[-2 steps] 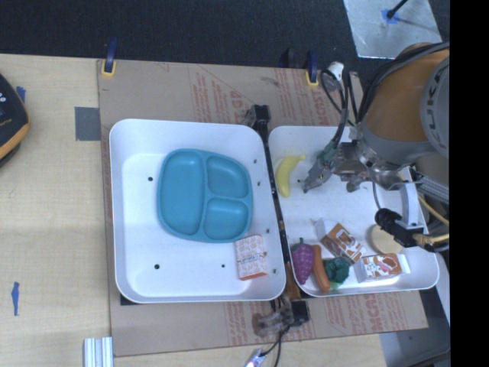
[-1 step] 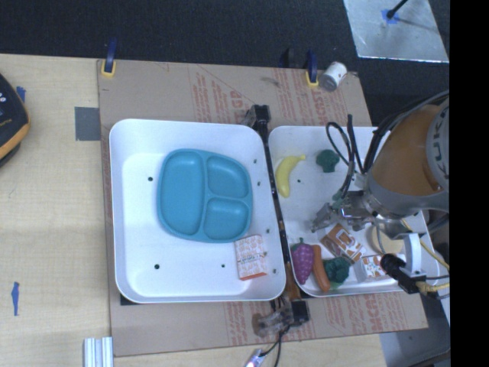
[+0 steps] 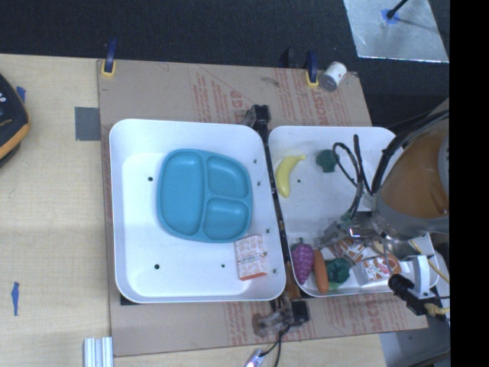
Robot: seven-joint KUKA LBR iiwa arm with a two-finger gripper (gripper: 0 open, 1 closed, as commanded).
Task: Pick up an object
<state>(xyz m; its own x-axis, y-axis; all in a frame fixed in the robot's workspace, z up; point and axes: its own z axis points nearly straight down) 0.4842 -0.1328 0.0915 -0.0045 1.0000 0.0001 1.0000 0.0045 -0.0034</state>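
My gripper (image 3: 348, 234) is down in the right bin (image 3: 315, 205), near its front right, over a heap of small things. The grey and orange arm (image 3: 416, 178) hides that bin's right side. Just in front of the gripper lie red-and-white packets (image 3: 373, 267), a green toy (image 3: 337, 270), an orange carrot (image 3: 321, 273) and a purple fruit (image 3: 303, 260). A yellow banana (image 3: 285, 174) and a dark green piece (image 3: 327, 160) rest farther back in the same bin. Whether anything is held is hidden.
The left bin (image 3: 122, 205) holds a blue divided plate (image 3: 205, 195) and a small red-and-white packet (image 3: 250, 256) at its front right. Black cables (image 3: 353, 167) hang beside the arm. A tape roll (image 3: 334, 75) sits behind the bins.
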